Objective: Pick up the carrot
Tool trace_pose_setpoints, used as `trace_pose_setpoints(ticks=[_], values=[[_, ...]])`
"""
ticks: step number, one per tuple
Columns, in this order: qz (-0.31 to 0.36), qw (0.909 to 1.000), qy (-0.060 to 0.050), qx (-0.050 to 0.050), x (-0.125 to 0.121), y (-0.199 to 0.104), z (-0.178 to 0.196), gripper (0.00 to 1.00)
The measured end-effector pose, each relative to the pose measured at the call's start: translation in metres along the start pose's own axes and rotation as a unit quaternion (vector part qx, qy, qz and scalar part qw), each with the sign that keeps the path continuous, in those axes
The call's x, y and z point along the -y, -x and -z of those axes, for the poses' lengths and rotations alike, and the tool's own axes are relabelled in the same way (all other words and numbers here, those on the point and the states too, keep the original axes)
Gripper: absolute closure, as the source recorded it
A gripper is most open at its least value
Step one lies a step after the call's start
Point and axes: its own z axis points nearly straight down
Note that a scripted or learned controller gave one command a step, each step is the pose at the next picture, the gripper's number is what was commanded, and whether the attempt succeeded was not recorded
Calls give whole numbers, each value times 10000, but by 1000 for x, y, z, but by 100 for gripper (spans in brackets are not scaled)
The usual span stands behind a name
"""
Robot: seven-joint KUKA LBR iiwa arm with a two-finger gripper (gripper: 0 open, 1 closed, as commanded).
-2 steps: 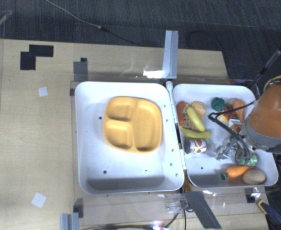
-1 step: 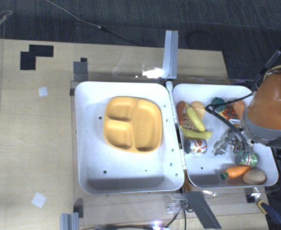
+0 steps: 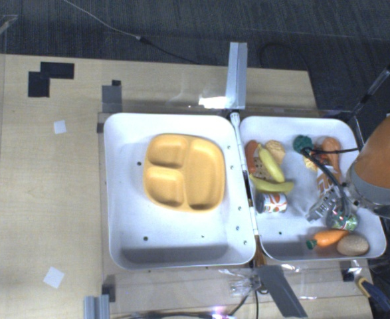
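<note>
The carrot [image 3: 329, 238] is small and orange with a green stub at its left end. It lies flat near the front edge of the right bin [image 3: 284, 234], beside a tan potato-like piece [image 3: 353, 245]. My gripper [image 3: 323, 207] hangs over the right bin, just above and slightly behind the carrot, and nothing shows in its grasp. The arm's orange band [image 3: 384, 153] comes in from the right edge.
The right bin also holds a banana [image 3: 272, 167], a small can [image 3: 275, 203], a red sausage-like piece [image 3: 250, 155], a dark green item [image 3: 303, 142] and an orange-brown piece [image 3: 330, 149]. A yellow divided plate [image 3: 184, 171] sits in the left bin [image 3: 125, 205].
</note>
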Motion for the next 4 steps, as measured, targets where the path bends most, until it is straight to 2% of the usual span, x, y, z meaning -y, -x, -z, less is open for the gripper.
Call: trace_pose_setpoints(ticks=[1,2,4], values=[[-84,10000,11,43,34,37,71,100],[-1027,9947,2,8,17,31,75,100],[-948,9955,38,75,13,34,97,100]])
